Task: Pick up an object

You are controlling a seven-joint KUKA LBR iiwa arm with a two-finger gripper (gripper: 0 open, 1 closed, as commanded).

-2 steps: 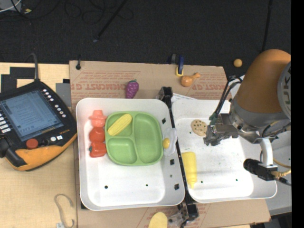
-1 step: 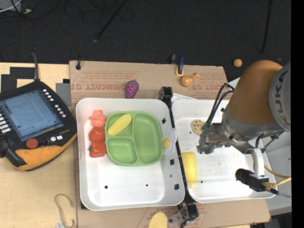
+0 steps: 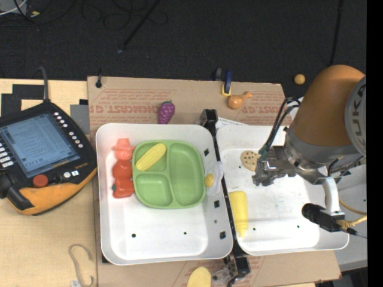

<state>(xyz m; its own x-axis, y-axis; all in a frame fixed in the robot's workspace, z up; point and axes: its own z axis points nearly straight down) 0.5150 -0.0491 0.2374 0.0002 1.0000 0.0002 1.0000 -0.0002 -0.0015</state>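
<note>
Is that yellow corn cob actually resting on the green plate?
Touching. In the camera view the corn cob lies inside the upper-left compartment of the green divided plate, resting on its surface with no gap showing.

A dark carpet-like floor (image 3: 179, 34) is seen at the top, crossed by thin black cables (image 3: 102, 5). The light wooden bench (image 3: 36, 244) is covered partly by a brown cardboard sheet (image 3: 137, 103) with red printing. The light is probably given from above, evenly.
</note>
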